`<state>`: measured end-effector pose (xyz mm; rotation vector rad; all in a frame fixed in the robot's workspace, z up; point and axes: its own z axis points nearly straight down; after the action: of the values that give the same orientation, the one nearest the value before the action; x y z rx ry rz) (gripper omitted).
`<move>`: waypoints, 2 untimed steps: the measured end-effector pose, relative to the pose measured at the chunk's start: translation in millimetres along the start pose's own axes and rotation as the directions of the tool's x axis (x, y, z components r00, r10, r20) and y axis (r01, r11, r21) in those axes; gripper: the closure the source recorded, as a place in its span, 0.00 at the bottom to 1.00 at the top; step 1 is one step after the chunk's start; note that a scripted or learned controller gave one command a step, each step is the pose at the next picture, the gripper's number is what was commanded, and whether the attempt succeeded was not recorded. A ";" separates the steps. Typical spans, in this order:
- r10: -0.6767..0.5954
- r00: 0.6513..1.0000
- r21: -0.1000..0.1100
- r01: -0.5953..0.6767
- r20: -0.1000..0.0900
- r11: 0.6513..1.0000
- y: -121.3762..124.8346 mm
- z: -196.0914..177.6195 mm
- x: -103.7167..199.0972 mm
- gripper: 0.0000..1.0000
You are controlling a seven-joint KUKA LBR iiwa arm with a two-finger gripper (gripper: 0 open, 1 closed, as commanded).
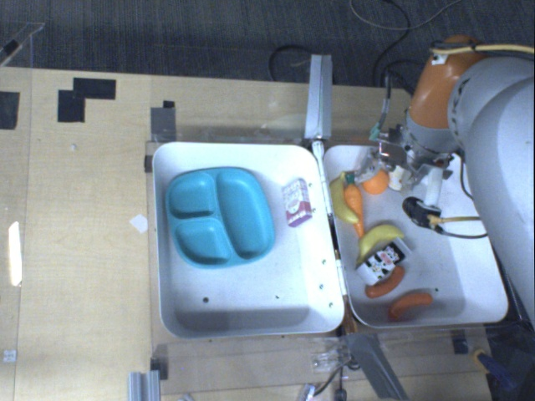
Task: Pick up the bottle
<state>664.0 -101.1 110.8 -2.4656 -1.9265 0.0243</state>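
Two bins | bottle (382, 261) between banana (380, 239) and sausage (384, 283) | fingers' (378, 170) state: cannot tell

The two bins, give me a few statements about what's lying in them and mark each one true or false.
1. The blue divided plate lies in the left bin. True.
2. The small carton lies in the right bin. False: it lies in the left bin, beside the plate.
3. Two sausages lie near the right bin's front edge. True.
4. The tool is over the left bin. False: it is over the right bin, at its far end.
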 end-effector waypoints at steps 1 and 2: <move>0.003 1.000 -0.022 -0.003 -0.005 1.000 8.6 -92.2 -18.8 0.00; 0.137 0.991 -0.021 -0.137 -0.007 0.990 14.8 -8.7 -37.0 0.00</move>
<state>669.6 -140.6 119.4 -2.6043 -1.7604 -0.0019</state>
